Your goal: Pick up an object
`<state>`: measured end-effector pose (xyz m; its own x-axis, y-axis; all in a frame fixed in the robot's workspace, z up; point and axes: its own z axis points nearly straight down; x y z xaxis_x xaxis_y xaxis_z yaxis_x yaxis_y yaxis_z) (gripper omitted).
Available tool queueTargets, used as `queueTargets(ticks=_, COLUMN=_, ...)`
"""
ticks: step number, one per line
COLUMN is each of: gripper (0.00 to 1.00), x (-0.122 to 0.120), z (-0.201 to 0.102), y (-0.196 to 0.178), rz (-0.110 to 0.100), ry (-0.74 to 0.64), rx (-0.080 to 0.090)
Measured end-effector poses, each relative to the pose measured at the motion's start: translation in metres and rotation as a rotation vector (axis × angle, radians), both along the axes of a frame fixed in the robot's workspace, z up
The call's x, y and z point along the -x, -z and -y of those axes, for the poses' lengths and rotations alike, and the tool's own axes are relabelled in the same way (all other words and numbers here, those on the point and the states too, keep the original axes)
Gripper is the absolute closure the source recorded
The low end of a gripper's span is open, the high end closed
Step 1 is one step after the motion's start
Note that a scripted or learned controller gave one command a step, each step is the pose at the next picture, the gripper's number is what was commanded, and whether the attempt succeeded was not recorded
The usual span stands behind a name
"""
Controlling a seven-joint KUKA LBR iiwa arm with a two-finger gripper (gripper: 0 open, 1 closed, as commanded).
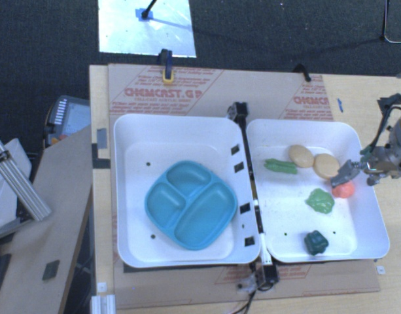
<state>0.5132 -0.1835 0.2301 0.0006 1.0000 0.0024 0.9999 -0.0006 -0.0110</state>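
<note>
Camera view, looking down at a slant on the counter (pixel 207 84): two shallow white bins side by side, left bin (pixel 131 175) carrying a blue divided plate (pixel 190 205), right bin (pixel 364 195) scattered with small toy foods. Among them, a green bean-like piece (pixel 280 166) near the bin's upper left, two tan rounds (pixel 301 155) and (pixel 326 165) just beside each other, a light green leafy piece (pixel 320 201) near the middle, a dark green lump (pixel 316 242) toward the near edge, and an orange-red piece (pixel 344 190) close to the right wall. End effector (pixel 349 173) reached in from the right, low over the right bin, its tip directly above and apparently touching or nearly touching the orange-red piece, just beside the second tan round. Spread of the end effector and any hold: impossible to tell at this scale and angle; nothing visibly lifted. Judged as the approach or descent stage of the pick, grasp not yet confirmed. Called for next, by this reading: settling squarely around the orange-red piece without nudging the neighbouring tan round, closing firmly, then rising straight up clear of the bin wall.
</note>
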Motion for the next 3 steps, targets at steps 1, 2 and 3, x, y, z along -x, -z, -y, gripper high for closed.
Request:
queueTargets(ticks=1, gripper=0.00, x=-0.003, z=-0.001, y=-0.007, rz=0.012, ry=-0.004, rx=0.003)
queueTargets(ticks=2, gripper=0.00, x=-0.008, z=-0.002, y=0.036, rz=0.011, ry=-0.003, rx=0.002)
queueTargets(ticks=3, gripper=0.00, x=-0.002, z=-0.005, y=0.097, rz=0.008, ry=-0.002, rx=0.001)
